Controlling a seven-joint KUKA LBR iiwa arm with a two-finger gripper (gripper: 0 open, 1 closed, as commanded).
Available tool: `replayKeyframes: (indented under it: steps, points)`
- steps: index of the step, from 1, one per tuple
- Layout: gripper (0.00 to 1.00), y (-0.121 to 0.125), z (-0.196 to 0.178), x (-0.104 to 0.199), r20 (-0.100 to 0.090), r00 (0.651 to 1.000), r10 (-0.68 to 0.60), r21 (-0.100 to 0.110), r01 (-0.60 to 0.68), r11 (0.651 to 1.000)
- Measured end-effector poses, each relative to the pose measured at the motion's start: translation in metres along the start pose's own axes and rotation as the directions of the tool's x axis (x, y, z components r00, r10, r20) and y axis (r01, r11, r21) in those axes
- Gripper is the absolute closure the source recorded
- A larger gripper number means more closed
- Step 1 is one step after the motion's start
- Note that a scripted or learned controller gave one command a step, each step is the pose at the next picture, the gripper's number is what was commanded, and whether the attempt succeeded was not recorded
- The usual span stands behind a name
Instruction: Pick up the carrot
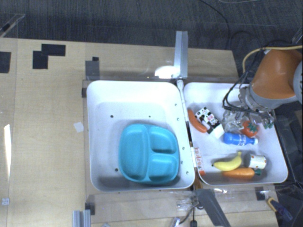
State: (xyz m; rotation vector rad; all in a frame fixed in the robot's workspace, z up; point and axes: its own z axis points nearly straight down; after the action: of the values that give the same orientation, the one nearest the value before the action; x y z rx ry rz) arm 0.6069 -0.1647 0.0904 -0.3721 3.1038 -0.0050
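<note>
Carrot (240, 173) is seen lying at the right bin's (282, 170) near edge, just beside a banana (228, 163), while the end effector (239, 123), its grip state not discernible, is poised farther back.

Carrot (239, 173): orange, tapered, lying flat and roughly horizontal along the near wall of the right bin (284, 171). Its upper side touches the banana (227, 163). Its right end lies just below a small white cup (257, 161).
</note>
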Motion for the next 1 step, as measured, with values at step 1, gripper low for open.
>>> replayKeyframes:
  steps: [1]
  points:
    - [1.0, -0.0372, -0.0286, -0.0174, -0.003, 0.999, -0.046, -0.002, 0.046, 0.999]
